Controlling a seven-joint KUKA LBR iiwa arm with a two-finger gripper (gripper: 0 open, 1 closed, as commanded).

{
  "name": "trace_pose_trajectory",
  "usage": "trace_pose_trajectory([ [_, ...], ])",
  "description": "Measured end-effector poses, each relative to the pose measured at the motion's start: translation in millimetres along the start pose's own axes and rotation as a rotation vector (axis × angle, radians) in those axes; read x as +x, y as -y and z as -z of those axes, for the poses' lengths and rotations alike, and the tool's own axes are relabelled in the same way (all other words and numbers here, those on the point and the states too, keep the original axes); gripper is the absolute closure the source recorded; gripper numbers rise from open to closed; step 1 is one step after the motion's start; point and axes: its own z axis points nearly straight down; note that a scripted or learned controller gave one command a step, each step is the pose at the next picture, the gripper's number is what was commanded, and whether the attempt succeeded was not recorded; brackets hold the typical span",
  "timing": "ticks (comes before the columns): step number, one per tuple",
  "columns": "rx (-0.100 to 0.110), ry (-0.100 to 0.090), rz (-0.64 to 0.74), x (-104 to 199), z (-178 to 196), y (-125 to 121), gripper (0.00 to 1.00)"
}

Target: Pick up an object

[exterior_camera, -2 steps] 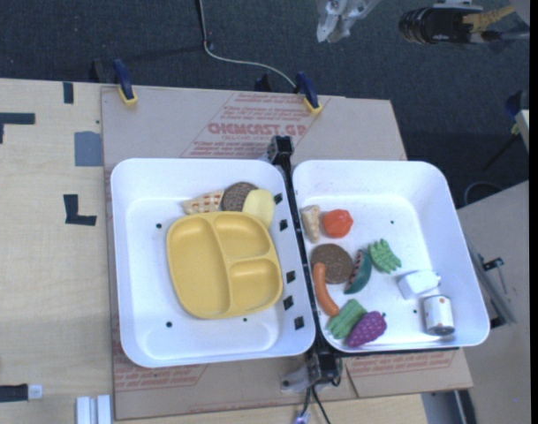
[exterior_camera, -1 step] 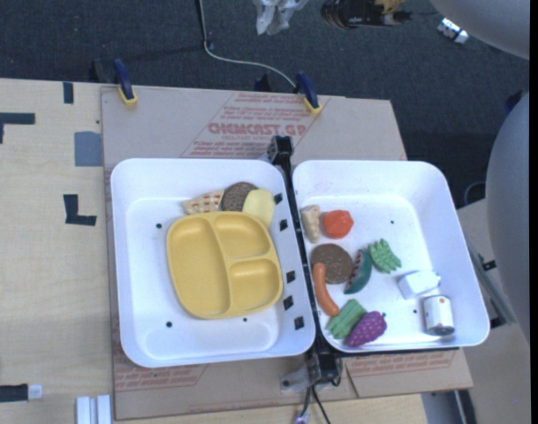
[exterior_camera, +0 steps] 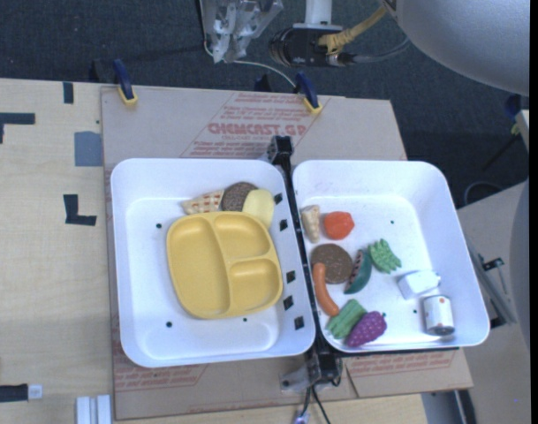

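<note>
Dark carpet lies behind a pale wooden worktop [exterior_camera: 39, 263], on which a brown cardboard sheet [exterior_camera: 251, 131] is clamped beneath two shallow white bins set side by side. The grey arm [exterior_camera: 463, 16] crosses the upper right corner, and the claw [exterior_camera: 238, 25] hangs above the far edge of the worktop, well apart from both bins; whether its fingers are open or closed cannot be told at this angle.

Left bin [exterior_camera: 132, 263]: a yellow compartment tray [exterior_camera: 224, 263] fills most of the floor, with a waffle piece, a dark round item and a yellow block crowded just beyond its far edge.

Right bin [exterior_camera: 428, 184]: small toy foods lie in a loose cluster, among them an orange-red piece [exterior_camera: 338, 224], a brown patty [exterior_camera: 332, 261], a green leafy piece [exterior_camera: 384, 255], purple grapes [exterior_camera: 367, 328] and a silver can [exterior_camera: 437, 314] near the front right wall.

Handling, as judged: the toys look light, stiff and smooth, so likely to slip. The orange-red piece stands with free floor beyond it and seems the easiest target, taken across its width. The can sits close to the wall, leaving little room for a finger on that side, and the tray looks too broad for a pinch except at its rim
</note>
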Motion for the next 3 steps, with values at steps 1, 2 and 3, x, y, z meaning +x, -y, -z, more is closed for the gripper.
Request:
trace_pose_trajectory([
  [1,0.002,0.001,-0.005,-9,0,67,1.00],
  [2,0.001,0.001,-0.002,11,0,137,1.00],
  [3,0.000,0.002,-0.007,9,-1,134,0.00],
])
